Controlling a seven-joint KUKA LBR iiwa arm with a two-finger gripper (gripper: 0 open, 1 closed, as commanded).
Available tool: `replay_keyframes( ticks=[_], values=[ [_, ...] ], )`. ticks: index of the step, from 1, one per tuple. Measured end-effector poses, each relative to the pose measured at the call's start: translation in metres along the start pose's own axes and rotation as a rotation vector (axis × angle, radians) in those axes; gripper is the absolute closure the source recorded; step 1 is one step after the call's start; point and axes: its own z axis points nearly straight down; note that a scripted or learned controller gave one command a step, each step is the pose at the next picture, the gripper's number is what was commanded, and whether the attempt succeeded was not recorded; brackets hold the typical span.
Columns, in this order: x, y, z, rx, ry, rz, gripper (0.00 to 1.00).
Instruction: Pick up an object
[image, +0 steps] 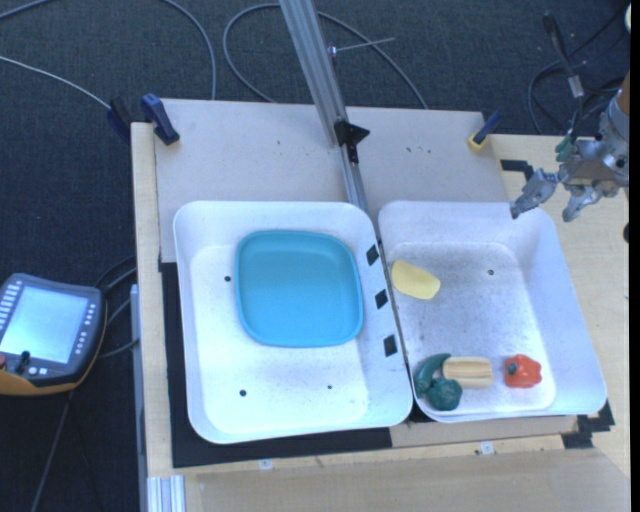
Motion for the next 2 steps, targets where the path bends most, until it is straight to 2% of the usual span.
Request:
replay_keyframes(
  ticks=[1,2],
  values=[
    [-0.002,0.006,0.044,0.004,0.001,0.0,0.0],
    [-0.005,-0.001,0.089,0.004,0.001,0.0,0.0]
  ],
)
